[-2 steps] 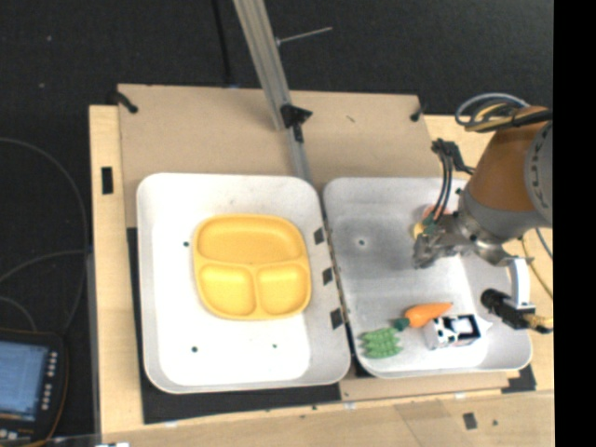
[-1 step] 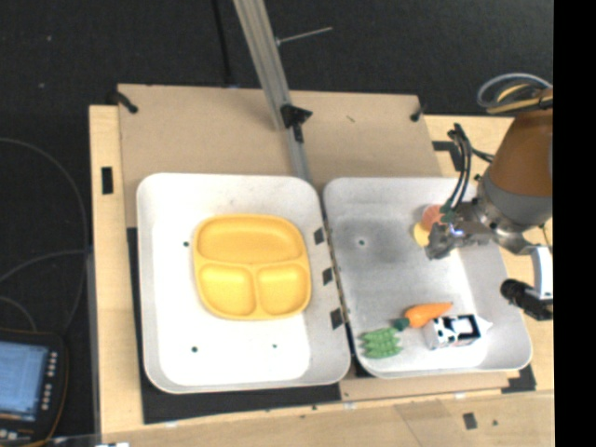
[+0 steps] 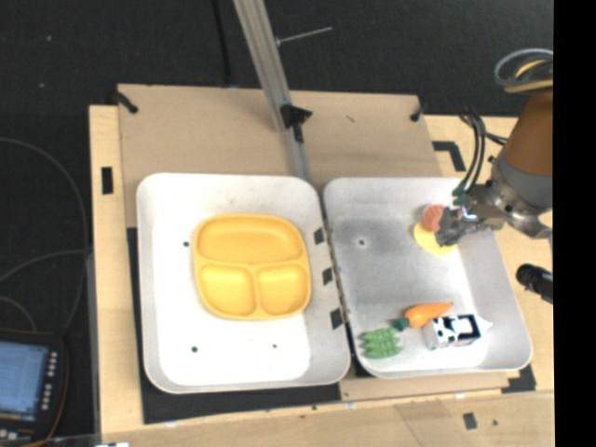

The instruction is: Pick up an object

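In the right bin [image 3: 391, 250] lie a yellow and pinkish-red piece [image 3: 429, 229] near the far right, an orange carrot [image 3: 427, 313], a green leafy piece [image 3: 380, 344] and a small black-and-white toy [image 3: 454, 330] near the front edge. My gripper [image 3: 453, 228] reaches in from the right and sits right at the yellow and red piece, touching or overlapping its right side. Its tips are dark and small against the piece.
The left bin [image 3: 168, 343] holds a yellow three-compartment tray [image 3: 251, 265]. A grey metal pole [image 3: 265, 63] slants up from between the bins at the back. Cables run along the arm at the right edge.
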Controlling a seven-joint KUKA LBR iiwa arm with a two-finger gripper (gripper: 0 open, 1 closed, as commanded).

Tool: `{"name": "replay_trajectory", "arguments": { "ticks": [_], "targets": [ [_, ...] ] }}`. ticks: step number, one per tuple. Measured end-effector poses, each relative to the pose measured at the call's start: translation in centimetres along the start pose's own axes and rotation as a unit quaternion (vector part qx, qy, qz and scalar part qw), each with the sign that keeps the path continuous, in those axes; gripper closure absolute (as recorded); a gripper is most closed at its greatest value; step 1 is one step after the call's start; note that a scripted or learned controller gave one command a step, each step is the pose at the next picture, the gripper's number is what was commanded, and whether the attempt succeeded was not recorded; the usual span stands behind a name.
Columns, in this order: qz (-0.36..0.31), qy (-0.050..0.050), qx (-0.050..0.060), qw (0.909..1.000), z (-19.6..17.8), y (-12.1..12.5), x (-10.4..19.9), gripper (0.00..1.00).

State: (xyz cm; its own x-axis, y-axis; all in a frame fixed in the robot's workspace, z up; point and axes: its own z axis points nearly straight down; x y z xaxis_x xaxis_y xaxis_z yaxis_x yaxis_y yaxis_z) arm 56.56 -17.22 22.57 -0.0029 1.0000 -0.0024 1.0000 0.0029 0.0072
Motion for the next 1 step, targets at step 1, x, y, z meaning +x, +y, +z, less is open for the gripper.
{"name": "replay_trajectory", "arguments": {
  "ticks": [1],
  "targets": [
    [0.0, 0.0, 0.001, 1.0, -3.3, 0.17, -0.15, 1.0]
  ]
}}
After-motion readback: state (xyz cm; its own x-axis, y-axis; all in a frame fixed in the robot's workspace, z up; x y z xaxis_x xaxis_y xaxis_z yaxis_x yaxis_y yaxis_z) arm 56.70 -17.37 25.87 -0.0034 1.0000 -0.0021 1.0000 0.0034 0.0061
